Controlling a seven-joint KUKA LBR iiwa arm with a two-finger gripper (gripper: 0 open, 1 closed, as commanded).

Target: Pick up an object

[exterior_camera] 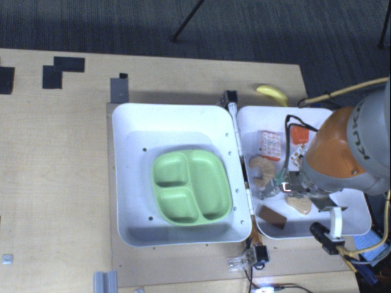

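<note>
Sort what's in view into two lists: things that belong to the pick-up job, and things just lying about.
Belongs to the job:
- gripper, low in the right bin
- brown block
- tan pieces
- red and white packet
- orange item

Just lying about:
- green divided tray in the left bin
- yellow banana behind the bins
- black shapes on the bench

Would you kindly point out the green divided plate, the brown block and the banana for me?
green divided plate (192,185): camera view, on the ridge between its compartments.
brown block (272,216): camera view, middle of its top face.
banana (271,93): camera view, middle of its curve.
</note>
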